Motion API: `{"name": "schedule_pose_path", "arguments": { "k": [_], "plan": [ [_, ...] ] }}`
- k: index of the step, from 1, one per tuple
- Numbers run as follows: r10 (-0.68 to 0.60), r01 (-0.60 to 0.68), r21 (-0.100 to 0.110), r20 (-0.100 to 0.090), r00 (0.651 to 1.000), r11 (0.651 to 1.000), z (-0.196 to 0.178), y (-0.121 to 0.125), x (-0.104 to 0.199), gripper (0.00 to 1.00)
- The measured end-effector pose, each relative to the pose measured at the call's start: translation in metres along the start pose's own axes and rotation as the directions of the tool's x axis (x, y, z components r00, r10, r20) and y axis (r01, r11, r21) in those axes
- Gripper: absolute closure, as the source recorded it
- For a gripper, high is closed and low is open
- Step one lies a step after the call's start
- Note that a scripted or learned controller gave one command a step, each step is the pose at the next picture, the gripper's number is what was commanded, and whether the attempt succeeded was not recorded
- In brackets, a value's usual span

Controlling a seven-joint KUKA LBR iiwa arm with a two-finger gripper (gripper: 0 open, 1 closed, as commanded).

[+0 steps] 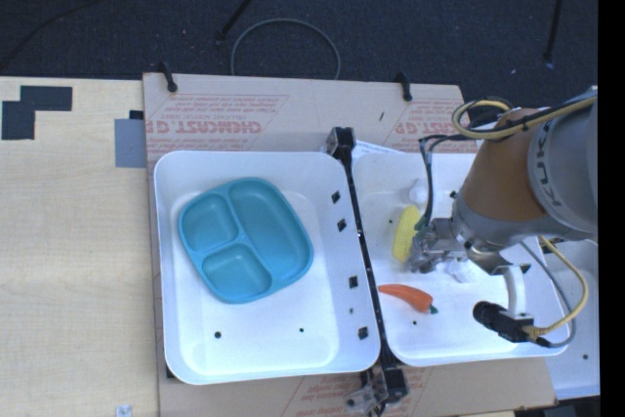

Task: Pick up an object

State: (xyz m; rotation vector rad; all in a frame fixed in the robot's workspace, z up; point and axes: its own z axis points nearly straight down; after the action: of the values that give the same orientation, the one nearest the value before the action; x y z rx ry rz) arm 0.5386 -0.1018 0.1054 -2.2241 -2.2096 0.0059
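Yellow plastic corn cob (pixel 406 231), an oblong toy standing nearly upright in the frame, lies on the floor of the right white plastic bin (pixel 459 354). It is in that bin's left half, a little right of the frame's centre. The grey two-finger gripper (pixel 428 255) hangs just beside the cob's lower right edge, so close that this angle cannot show whether they touch. Whether the gripper is released or clenched cannot be told, since the wrist covers it from above. Behind the gripper, the grey arm with its orange band (pixel 503 176) occupies the right-centre of the frame, reaching in from the right edge. Below the gripper, toward the lower middle of the frame, a small orange plastic carrot with a green tip (pixel 404 295) lies on its side on the same bin floor, apart from the cob. Left of them, a black divider strip (pixel 354 239) runs where the two bins meet. Further left, the left white plastic bin (pixel 254 352) holds a blue plastic plate with three compartments (pixel 244 237), lying flat in its upper half. Both bins rest on a brown cardboard sheet with red lettering (pixel 225 117). The sheet sits on a pale wooden bench (pixel 68 259) at the left of the frame, and dark carpet (pixel 410 5) spans the top.
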Motion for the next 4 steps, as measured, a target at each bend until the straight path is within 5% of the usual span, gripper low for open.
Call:
{"name": "schedule_pose_path", "arguments": {
  "k": [2,3,4],
  "plan": [
    [-0.007,0.007,-0.01,0.003,1.0,1.0,-0.11,0.016,-0.012,1.0],
    [-0.006,0.006,-0.006,0.001,1.0,1.0,-0.118,0.016,-0.013,1.0],
    [-0.011,0.011,-0.004,-0.001,1.0,1.0,-0.126,0.01,0.045,1.0]
  ]
}}
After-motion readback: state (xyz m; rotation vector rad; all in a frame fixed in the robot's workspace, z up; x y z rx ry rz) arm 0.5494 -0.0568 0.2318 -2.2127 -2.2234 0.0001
